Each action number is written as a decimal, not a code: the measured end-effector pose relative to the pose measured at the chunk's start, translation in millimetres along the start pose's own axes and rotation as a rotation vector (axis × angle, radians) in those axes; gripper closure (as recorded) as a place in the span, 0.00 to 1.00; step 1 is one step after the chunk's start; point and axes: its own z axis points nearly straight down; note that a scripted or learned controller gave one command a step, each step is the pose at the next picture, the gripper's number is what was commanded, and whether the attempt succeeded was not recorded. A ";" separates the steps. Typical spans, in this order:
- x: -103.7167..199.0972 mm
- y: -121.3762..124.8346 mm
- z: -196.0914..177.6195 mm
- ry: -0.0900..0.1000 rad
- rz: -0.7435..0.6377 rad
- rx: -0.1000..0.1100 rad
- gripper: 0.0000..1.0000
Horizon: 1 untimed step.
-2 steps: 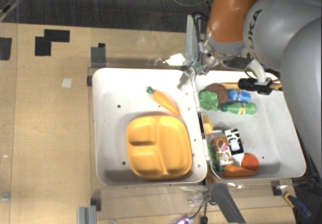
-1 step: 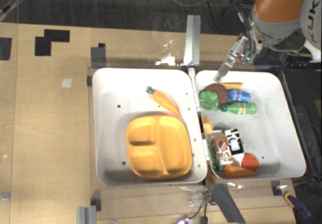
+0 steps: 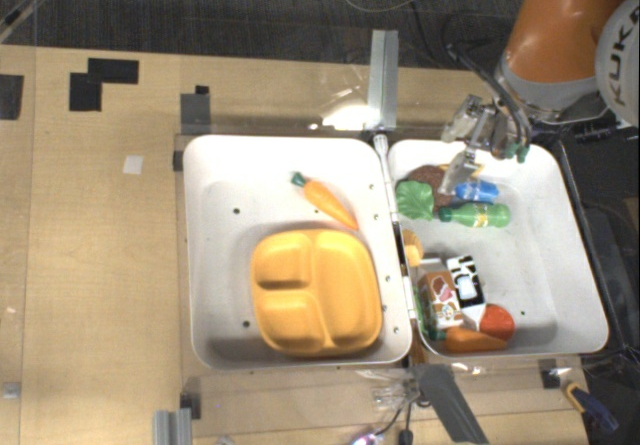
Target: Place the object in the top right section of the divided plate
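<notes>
A yellow divided plate (image 3: 316,288) lies in the left bin (image 3: 215,233), toward its front. Behind the plate, an orange carrot with a green top (image 3: 327,199) rests on the bin floor by the right wall. My gripper (image 3: 464,171) hangs over the back of the right bin (image 3: 560,253), just above a small blue bottle (image 3: 472,191) and beside a brown item (image 3: 430,176). Whether anything is in its grasp is not visible.
The right bin also holds a green toy (image 3: 414,200), a green bottle (image 3: 476,216), a black-and-white box (image 3: 464,281), a brown packet (image 3: 440,299), a red tomato (image 3: 497,320) and an orange item (image 3: 470,340). A metal post (image 3: 384,83) stands behind the bins.
</notes>
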 end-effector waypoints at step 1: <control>-24.7 -36.8 17.3 -0.002 -0.148 0.000 0.00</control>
